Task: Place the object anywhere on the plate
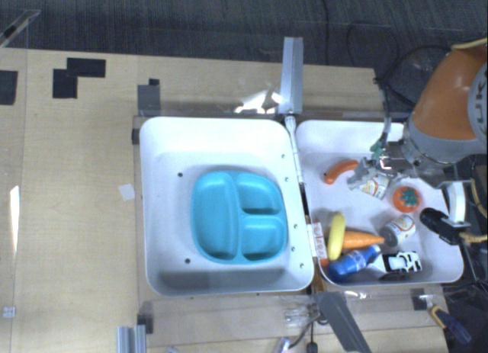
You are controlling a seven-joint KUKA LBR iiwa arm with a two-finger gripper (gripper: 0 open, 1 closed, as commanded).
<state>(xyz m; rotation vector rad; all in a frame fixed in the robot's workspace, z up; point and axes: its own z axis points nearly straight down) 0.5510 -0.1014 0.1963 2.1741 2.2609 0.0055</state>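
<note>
A light-blue plate (237,216) with three compartments lies in the middle of the left bin (164,153). My gripper (381,164) hangs over the upper part of the right bin (320,134), on the grey wrist with the orange band. It hovers just above a small white packet (373,187) and next to an orange curved piece (340,170). I see nothing held in it.
The right bin also holds an orange round item (406,198), a yellow banana (336,234), a carrot (364,239), a blue bottle (352,262), a small can (399,229) and a black-and-white toy (402,261). A grey divider post (292,77) stands between the bins.
</note>
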